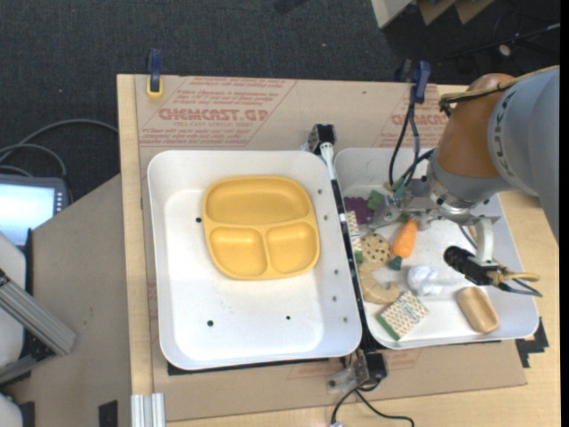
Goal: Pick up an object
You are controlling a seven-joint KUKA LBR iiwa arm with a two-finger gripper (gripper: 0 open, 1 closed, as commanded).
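Two white bins sit side by side on the counter (222, 114); the left bin (169, 265) carries a yellow divided plate (260, 225). Over the right bin (524, 310), the gripper (404, 205) hangs beside an orange carrot (404, 238). Whether the jaws are open or closed cannot be told.

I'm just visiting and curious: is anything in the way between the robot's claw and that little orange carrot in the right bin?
Nothing visible blocks it. The gripper hangs right above the carrot in the right bin. Close neighbours crowd it, though: a spotted cookie to its left and a crumpled white piece below.
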